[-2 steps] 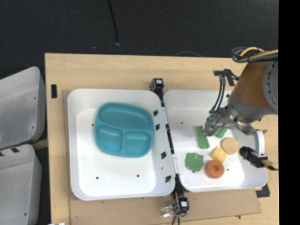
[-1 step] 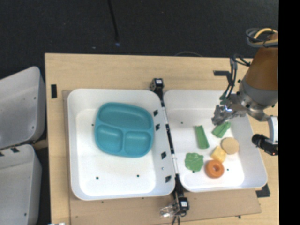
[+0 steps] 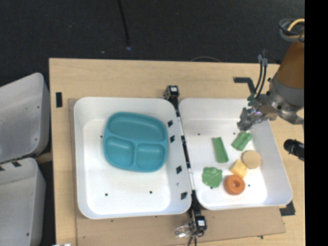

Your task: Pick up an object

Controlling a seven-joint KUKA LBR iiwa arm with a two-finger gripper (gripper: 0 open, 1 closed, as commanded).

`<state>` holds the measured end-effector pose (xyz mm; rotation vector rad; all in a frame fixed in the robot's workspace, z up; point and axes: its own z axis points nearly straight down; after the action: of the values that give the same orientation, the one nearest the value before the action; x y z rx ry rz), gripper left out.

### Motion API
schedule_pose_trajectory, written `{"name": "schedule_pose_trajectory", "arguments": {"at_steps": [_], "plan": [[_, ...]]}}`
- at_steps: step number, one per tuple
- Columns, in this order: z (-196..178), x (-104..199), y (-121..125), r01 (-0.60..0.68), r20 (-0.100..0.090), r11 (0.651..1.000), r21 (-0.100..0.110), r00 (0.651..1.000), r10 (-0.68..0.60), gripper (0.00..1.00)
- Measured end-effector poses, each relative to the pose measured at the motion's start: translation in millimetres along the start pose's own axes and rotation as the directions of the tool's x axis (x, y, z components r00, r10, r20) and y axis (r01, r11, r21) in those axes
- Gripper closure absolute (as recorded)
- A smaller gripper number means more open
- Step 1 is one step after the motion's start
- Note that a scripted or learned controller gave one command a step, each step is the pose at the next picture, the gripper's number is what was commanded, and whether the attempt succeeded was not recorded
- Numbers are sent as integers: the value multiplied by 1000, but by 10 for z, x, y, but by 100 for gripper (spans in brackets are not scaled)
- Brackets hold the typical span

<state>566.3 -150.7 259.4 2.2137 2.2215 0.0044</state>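
Note:
My gripper [image 3: 247, 121] hangs over the right bin's [image 3: 205, 114] far right part, just above a short green block [image 3: 241, 140]. That block lies tilted right below the fingertips. A long green stick [image 3: 220, 149] lies left of it. Further toward the front sit a tan round piece [image 3: 251, 159], a yellow block [image 3: 239, 168], an orange ring-shaped piece [image 3: 235, 184] and a green leafy piece [image 3: 211, 177]. Nothing is visibly held.
The left bin [image 3: 87, 193] holds a teal divided plate [image 3: 136, 141]. A clamp [image 3: 171, 92] sits at the far end of the ridge between the bins and another [image 3: 195, 223] at the near end. The grey arm with its orange band [image 3: 292, 70] comes in from the right.

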Motion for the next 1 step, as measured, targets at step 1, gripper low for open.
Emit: {"name": "schedule_pose_trajectory", "arguments": {"at_steps": [1], "plan": [[132,532,150,2,-2,1000,6,1000,-2,100]]}}
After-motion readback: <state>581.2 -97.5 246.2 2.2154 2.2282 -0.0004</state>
